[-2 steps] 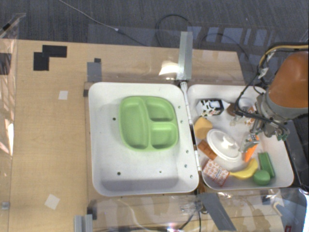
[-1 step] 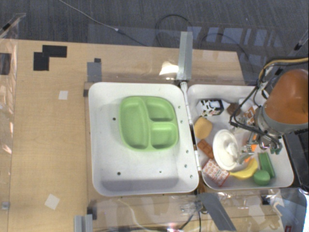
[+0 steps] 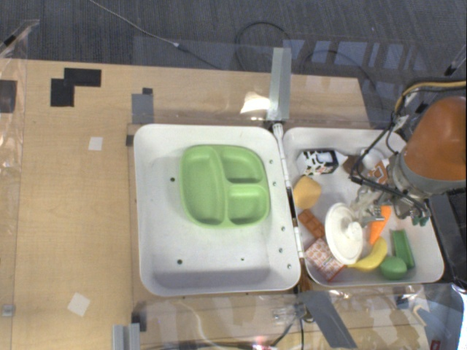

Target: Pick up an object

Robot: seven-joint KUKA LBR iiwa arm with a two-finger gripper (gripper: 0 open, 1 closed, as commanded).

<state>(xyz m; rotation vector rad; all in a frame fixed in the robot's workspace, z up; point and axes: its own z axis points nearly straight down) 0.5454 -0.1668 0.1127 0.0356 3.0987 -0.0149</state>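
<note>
My gripper [image 3: 371, 208] hangs low over the right bin [image 3: 332, 141], below the arm's orange band [image 3: 438, 141]. It is just right of a white cup [image 3: 343, 232] and above an orange carrot [image 3: 376, 230]. Around them lie a yellow banana [image 3: 371, 258], a green block [image 3: 401, 246], a green round piece [image 3: 392, 267], a brown waffle bar [image 3: 311, 224], a red and white packet [image 3: 322, 259], a yellow-orange lump [image 3: 307, 192] and a black and white cow toy [image 3: 319, 161]. The gripper hides part of what lies beneath it.
The left bin [image 3: 160, 261] holds a green divided plate [image 3: 223, 185]. A grey post [image 3: 279, 86] stands at the back where the bins meet. The arm's body and cables cover the right bin's far right side.
</note>
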